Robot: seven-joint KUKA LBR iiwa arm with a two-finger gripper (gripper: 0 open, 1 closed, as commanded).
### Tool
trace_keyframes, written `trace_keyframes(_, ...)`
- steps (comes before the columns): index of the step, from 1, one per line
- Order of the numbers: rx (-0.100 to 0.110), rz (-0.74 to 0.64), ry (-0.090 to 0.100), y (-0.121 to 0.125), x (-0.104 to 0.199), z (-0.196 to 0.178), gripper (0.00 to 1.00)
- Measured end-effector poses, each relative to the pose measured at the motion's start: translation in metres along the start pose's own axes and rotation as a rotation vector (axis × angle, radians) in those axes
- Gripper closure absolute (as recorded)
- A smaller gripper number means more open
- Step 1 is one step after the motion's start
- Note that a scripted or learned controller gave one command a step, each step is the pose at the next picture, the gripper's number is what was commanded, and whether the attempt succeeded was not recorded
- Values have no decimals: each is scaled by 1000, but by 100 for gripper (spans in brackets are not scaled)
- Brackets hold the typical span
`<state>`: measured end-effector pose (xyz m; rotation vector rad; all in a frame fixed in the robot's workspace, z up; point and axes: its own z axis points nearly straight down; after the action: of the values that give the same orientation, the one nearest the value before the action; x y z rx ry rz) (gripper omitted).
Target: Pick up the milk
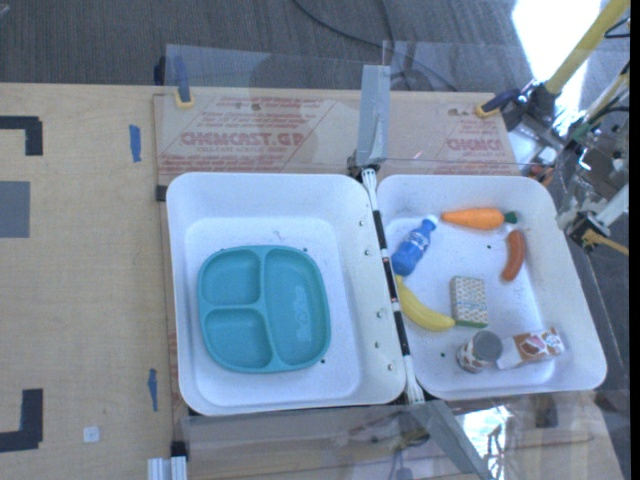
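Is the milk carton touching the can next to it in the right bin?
Touching. The camera view shows the milk carton lying on its side, its white end meeting the can with no gap.

Red print runs across a clear sheet [250, 128] lying flat just behind the left bin [190, 208]; the largest line reads roughly "CHEMCAST GP", with smaller lines above and below it too fine to read. The same red print shows again on the sheet behind the right bin [560, 268], partly cut off, reading about "CHEMCA". The milk [538, 345] carton in the right bin's near corner bears a red and white pattern, but no words on it can be read.
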<state>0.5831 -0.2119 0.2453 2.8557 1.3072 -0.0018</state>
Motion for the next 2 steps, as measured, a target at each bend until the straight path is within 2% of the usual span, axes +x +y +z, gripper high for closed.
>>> trace_keyframes(1,4,53,0,-8,-2,52,0)
trace_keyframes(2,4,78,1,-55,-54,54,0)
